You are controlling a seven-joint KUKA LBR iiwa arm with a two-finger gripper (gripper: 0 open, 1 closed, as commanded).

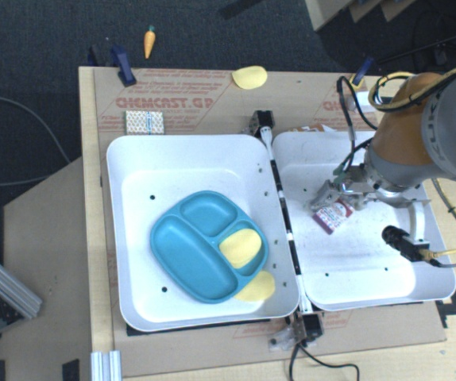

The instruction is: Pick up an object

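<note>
Pincer (335, 195) low in the right bin (371, 288), directly above a small pink-and-white packet (331, 216); impossible to tell whether released or clenched, and nothing visibly between it. Packet lying flat near the bin's left wall, probably light, thin and crinkly, likely slippery, so best pinched across its narrow width. Further out, left bin (133, 173) with 1 blue divided plate (200, 244) and 2 yellow pieces (241, 247).

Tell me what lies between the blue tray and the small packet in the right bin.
In the camera view, the two bins' adjoining white rims with a dark strip along them lie between the blue tray and the small packet; otherwise bare bin floor.
</note>
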